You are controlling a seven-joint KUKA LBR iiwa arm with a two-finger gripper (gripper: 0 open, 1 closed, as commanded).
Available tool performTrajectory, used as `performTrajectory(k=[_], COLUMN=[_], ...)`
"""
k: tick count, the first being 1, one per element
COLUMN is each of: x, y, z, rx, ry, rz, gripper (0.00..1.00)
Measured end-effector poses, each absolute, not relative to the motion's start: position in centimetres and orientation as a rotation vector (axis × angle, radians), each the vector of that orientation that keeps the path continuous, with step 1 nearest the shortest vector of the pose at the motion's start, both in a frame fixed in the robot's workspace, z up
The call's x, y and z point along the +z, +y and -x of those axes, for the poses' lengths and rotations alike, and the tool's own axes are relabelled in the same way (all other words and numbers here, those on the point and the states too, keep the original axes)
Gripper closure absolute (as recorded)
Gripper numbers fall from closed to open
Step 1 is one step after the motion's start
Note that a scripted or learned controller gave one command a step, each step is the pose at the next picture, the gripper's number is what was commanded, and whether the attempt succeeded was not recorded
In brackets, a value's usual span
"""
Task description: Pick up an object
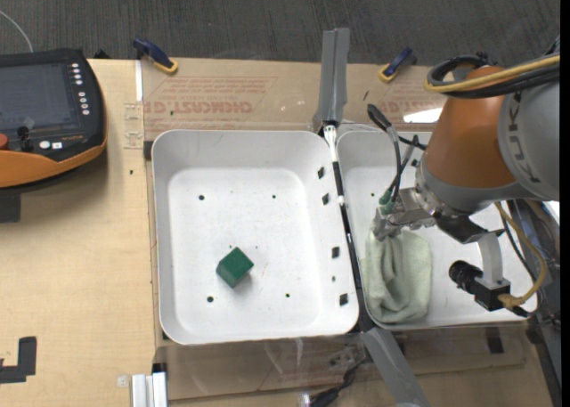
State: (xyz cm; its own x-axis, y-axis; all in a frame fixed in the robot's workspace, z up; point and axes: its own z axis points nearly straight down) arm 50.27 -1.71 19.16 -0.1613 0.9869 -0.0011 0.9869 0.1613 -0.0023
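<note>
Cloth (398, 273): pale green, crumpled, lower right of frame, left side of right bin (463, 307). Jaws (388, 221) pinch its top edge. Step, you'd judge: grasp made. Next: lift straight, watch for slipping. Green block (235, 267): left bin (178, 218), untouched.

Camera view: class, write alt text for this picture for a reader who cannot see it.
A grey and orange robot arm's gripper sits at the top of a pale green cloth in the right white bin. A green cube lies alone in the left white bin.
</note>
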Motion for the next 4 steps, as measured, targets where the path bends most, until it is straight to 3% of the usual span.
performTrajectory(k=[1, 2, 3, 4], x=[22.1, 22.8, 20.7, 19.0], y=[3.8, 3.5, 2.9, 2.7], z=[-50.4, -52.3, -51.4, -53.9], rx=[0.005, 0.007, 0.008, 0.006], ry=[-2.214, -2.270, -2.264, -2.322], rz=[2.229, 2.172, 2.176, 2.116], gripper=[1.00, 1.00, 1.00, 1.00])
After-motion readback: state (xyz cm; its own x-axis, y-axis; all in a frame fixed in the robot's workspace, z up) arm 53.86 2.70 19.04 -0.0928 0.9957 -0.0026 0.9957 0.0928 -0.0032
